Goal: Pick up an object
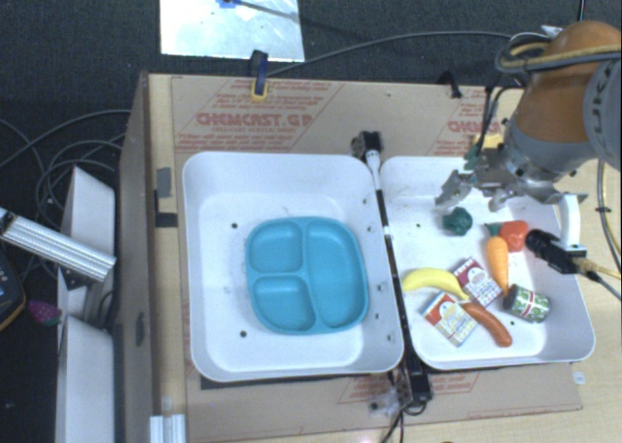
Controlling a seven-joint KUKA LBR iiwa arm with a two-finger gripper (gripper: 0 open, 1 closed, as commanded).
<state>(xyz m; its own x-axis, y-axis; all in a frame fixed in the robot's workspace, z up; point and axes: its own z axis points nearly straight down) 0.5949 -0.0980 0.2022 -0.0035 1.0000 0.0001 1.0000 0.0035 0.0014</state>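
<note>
The brown sheet (292,106) under the bins carries red print reading "CHEMCAST GP" behind the left bin; a second, partly hidden patch of the same red print sits behind the right bin. The left bin (219,188) holds a light blue divided tray (306,274) with three compartments, lying flat near the middle with bare white floor on all sides. The right bin (573,329) is crowded in its front half: a yellow banana (434,281), two small red-and-white cartons (448,319) whose printing is too small to read, a sausage (489,324), an orange carrot (498,260), a small can (526,303) and a red tomato-like piece (513,233). A small dark green object (457,221) lies apart toward the back-left, just below the gripper (476,190). The gripper's fingers are spread, holding nothing. The back strip of that bin is bare.
</note>
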